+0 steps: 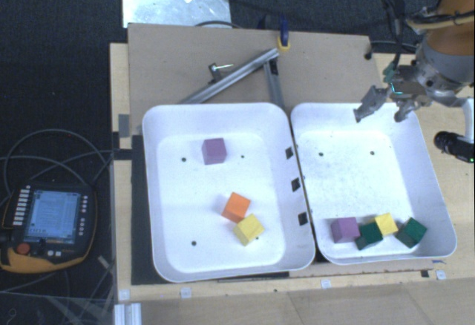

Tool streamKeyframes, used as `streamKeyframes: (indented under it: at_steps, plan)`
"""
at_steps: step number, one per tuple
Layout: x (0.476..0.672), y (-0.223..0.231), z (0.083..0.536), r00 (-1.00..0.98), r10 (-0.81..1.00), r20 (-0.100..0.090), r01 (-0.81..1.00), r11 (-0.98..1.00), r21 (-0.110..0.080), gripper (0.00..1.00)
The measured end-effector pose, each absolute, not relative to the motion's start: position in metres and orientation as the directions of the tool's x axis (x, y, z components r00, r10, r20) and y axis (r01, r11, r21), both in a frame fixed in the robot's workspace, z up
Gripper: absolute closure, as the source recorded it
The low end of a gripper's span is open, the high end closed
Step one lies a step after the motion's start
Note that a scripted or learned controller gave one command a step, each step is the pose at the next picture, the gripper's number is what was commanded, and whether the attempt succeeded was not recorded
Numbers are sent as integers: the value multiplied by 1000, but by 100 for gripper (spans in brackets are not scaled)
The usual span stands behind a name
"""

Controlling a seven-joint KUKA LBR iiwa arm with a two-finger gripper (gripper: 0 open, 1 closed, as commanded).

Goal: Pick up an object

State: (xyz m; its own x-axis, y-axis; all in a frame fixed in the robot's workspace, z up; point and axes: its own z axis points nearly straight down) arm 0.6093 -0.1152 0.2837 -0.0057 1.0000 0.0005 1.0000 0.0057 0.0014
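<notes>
Currently the two-finger gripper (384,104) hangs over the far edge of the right shallow white plastic bin (438,197), fingers spread wide with nothing between them.

Candidates in that bin sit packed along the near wall: a purple cube (344,228), a dark green cube (368,234), a small yellow cube (386,223) and a second dark green cube (411,231). The purple, first green and yellow look to be touching; the second green is just beside them.

Risks, as judged from here:
- Clustering: a finger likely lands on a neighbour instead of beside the target, so the grasp knocks blocks apart or closes on air.
- Near wall: fingers could clip the sloped rim on descent.
- Long travel from the far edge to the near wall.

The left white bin (159,242) looks easier: a purple cube (214,150) stands alone at the far side, well apart from an orange cube (236,206) and a yellow cube (249,228), which touch each other.
</notes>
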Motion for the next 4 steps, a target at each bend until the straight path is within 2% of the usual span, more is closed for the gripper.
streamKeyframes:
  at_steps: [1, 2, 3, 4]
  plan:
    - [609, -115, 284, -5, 1000, 1, 1000, 5, 2, 0]
    - [614, -113, 222, -3, 1000, 0, 1000, 3, -4, 0]
    - [605, -117, 173, -2, 1000, 0, 1000, 2, -4, 0]
    - [605, -122, 112, -2, 1000, 0, 1000, 2, -4, 0]
